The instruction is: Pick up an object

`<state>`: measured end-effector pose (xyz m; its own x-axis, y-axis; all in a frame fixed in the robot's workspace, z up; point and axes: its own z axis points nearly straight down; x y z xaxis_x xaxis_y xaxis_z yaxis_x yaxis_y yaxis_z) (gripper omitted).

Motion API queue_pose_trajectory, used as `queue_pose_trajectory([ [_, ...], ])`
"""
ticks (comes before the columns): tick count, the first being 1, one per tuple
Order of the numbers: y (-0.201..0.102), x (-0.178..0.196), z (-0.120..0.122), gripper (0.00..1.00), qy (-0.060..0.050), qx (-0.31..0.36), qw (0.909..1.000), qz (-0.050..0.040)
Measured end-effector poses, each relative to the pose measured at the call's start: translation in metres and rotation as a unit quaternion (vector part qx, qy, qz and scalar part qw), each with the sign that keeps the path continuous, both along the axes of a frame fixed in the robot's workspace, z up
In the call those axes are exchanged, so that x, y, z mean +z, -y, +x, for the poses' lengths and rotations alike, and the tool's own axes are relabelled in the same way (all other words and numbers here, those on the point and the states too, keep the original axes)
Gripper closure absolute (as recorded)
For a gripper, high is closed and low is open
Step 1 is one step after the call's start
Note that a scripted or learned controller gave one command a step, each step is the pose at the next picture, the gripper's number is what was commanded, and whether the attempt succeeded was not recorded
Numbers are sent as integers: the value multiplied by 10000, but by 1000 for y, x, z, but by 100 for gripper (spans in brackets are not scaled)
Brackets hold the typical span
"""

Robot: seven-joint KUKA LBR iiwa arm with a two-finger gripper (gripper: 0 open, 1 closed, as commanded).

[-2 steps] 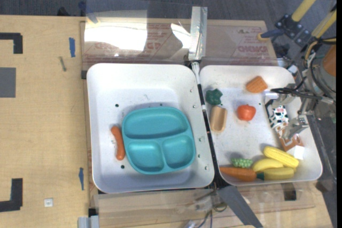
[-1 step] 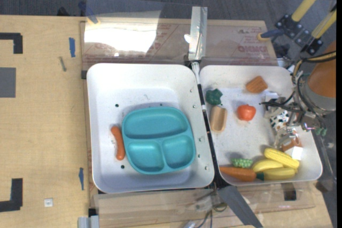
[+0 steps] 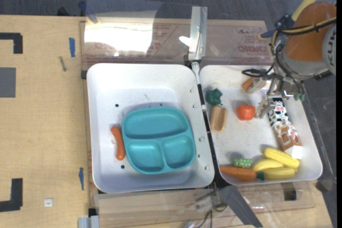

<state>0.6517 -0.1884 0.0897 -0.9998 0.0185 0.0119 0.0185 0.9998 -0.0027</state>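
Objects for picking lay scattered in the right shallow white bin [image 3: 312,155]: a small round orange-red tomato-like piece [image 3: 246,112] near the middle, a tan bread-roll-shaped piece [image 3: 217,118] just left of it, and a dark green leafy piece [image 3: 214,96] above that. Along the bin's near edge sat a long orange carrot [image 3: 238,172], a small cluster of green peas or grapes [image 3: 242,162], and a pair of yellow bananas [image 3: 277,164]. A narrow carton patterned in black, white and brown [image 3: 283,126] ran down the right side, and a small orange piece [image 3: 247,84] lay near the far wall.

The grey arm with its orange band [image 3: 309,40] reached in from the right, its two-finger gripper [image 3: 271,94] hanging over the bin's upper right part, just above the carton's top end and to the right of the tomato-like piece. Whether its fingers were spread or closed could not be told, and nothing was plainly seen between them.

The left shallow white bin [image 3: 101,115] held a teal three-compartment plastic plate [image 3: 158,139], with an orange sausage-shaped piece [image 3: 118,142] lying just beside the plate's left rim.
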Motion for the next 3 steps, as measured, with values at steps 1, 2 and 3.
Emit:
queue_pose_trajectory([
  [1, 36, 5, -46, 0, 100, 75, 9999, 6],
  [2, 33, -1, -53, 0, 103, -100, 9999, 13],
  [3, 31, -1, -89, 0, 116, -821, 9966, 20],
])
